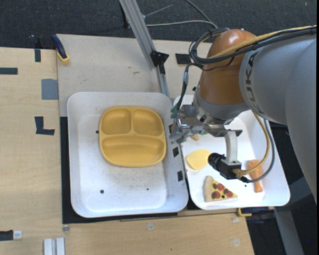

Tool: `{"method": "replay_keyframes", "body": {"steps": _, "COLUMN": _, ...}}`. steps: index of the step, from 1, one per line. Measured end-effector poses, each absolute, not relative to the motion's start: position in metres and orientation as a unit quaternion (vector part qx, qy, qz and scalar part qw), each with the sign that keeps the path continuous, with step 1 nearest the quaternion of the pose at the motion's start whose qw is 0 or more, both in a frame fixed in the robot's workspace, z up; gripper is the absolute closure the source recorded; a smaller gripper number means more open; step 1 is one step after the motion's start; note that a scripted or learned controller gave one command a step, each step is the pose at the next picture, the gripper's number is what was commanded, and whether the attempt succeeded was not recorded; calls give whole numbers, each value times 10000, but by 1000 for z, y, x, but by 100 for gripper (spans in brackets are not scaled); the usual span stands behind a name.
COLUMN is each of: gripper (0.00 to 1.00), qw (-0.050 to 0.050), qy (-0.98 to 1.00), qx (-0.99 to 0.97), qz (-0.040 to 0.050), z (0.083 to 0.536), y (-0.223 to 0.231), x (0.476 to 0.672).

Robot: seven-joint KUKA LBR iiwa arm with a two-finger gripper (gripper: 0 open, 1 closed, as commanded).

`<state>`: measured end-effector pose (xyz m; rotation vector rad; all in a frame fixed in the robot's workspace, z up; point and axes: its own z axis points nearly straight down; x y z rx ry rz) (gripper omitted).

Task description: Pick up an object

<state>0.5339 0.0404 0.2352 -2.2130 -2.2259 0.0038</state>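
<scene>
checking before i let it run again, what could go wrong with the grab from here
1. The right bin is crowded: a yellow piece, a pizza slice toy and an orange item lie close together, so a descent may nudge neighbours.
2. The arm hangs near the wall between the bins and might clip it.
3. The yellow piece looks flat, likely hard to grip.

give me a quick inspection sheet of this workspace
surface: bench bearing two white bins, left bin and right bin
job's things: yellow divided plate in left bin; yellow piece, pizza slice toy and orange item in right bin
clutter: nothing seen
grippers: gripper at the right bin's left edge, grip hidden
cables: black cables looped by the wrist; yellow cable over right bin
surroundings: dark floor, metal pole, blue clamp
</scene>
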Motion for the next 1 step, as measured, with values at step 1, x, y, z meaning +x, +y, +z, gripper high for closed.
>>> {"method": "replay_keyframes", "body": {"steps": 1, "gripper": 100, "qw": 11, "qy": -7098, "qx": -7044, "qz": 2, "z": 241, "y": 93, "x": 525}}
